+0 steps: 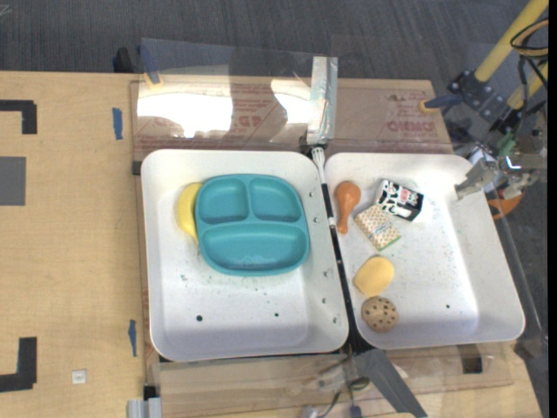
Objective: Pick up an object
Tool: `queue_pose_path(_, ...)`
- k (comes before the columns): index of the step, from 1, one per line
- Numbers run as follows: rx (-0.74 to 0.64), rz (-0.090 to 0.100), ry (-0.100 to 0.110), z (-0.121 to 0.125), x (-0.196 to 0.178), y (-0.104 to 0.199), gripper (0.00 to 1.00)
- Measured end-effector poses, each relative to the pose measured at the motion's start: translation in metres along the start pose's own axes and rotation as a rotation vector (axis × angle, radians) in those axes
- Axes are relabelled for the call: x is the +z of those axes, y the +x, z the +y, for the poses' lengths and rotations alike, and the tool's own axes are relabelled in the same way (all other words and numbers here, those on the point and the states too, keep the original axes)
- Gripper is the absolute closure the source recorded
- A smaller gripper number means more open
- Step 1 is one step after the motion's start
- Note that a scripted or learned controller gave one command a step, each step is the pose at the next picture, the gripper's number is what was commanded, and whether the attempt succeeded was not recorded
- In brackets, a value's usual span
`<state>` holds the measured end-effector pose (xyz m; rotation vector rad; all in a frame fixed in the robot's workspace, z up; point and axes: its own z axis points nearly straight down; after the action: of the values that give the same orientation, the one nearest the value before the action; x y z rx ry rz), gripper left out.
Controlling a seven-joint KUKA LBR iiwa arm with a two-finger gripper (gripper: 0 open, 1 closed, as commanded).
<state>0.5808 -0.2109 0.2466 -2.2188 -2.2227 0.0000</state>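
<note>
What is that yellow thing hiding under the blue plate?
A yellow object pokes out from beneath the left edge of the teal divided plate in the left bin. Just a curved sliver shows; the plate covers the rest, so what it is cannot be told.

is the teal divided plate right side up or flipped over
Right side up: the teal divided plastic plate shows its three recessed compartments facing up.
</note>
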Motion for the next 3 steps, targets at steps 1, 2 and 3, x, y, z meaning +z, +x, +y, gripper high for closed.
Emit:
queue_pose_path(1, 0.057, 0.002, 0.009, -0.042, 0.107, 0.032, 0.00)
queue_pose_path(2, -0.116, 0.001, -0.001, 0.006, 0.129, 0.122, 0.00)
queue_pose_path(3, -0.109, -0.001, -0.005, 0.014, 0.159, 0.118, 0.00)
